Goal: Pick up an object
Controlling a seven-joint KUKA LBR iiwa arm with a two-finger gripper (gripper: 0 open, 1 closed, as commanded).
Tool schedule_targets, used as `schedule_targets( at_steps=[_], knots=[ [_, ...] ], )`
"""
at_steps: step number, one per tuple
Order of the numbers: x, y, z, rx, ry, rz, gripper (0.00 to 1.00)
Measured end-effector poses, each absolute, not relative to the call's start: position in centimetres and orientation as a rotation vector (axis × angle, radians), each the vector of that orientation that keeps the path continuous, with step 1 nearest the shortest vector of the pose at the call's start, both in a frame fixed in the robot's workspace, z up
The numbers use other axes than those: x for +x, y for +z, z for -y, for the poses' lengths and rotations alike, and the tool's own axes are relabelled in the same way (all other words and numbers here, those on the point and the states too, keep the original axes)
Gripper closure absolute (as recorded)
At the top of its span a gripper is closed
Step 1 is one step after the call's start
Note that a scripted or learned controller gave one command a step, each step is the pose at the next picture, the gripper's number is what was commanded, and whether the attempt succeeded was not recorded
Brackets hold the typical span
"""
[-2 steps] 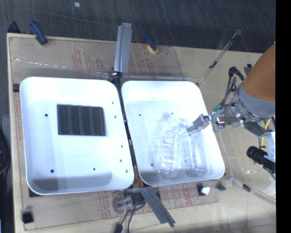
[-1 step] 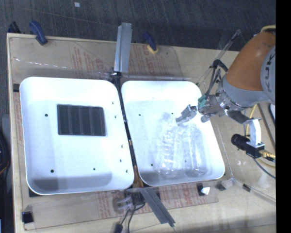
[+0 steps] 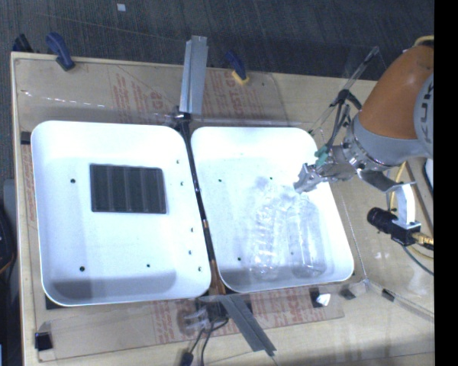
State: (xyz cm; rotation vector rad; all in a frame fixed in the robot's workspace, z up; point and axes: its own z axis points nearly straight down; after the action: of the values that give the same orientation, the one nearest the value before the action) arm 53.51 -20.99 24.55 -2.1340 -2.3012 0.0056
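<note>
Clear plastic bottles (image 3: 282, 231) lie side by side in the right bin (image 3: 221, 204), towards its front right; they are see-through and hard to separate from each other. A dark grey ribbed rectangular block (image 3: 128, 188) lies flat in the left bin (image 3: 61, 227). My gripper (image 3: 307, 178) hangs over the right part of the right bin, just above and behind the far ends of the bottles. Nothing visible hangs from it.
The grey and orange arm (image 3: 393, 117) comes in from the right above the bench. A metal bar (image 3: 192, 75) stands at the back between the bins, with blue clamps (image 3: 59, 50) on the bench's far edge. A black fitting (image 3: 389, 223) sits right of the bin.
</note>
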Motion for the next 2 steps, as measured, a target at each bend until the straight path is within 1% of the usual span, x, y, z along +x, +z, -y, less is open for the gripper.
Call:
schedule_targets(
  at_steps=[1, 2],
  knots=[
    [52.5, 26.5, 18.9, -2.076, 0.002, 2.354, 1.00],
    [50.6, 30.8, 16.7, -2.493, 0.000, 1.912, 1.00]
  ],
)
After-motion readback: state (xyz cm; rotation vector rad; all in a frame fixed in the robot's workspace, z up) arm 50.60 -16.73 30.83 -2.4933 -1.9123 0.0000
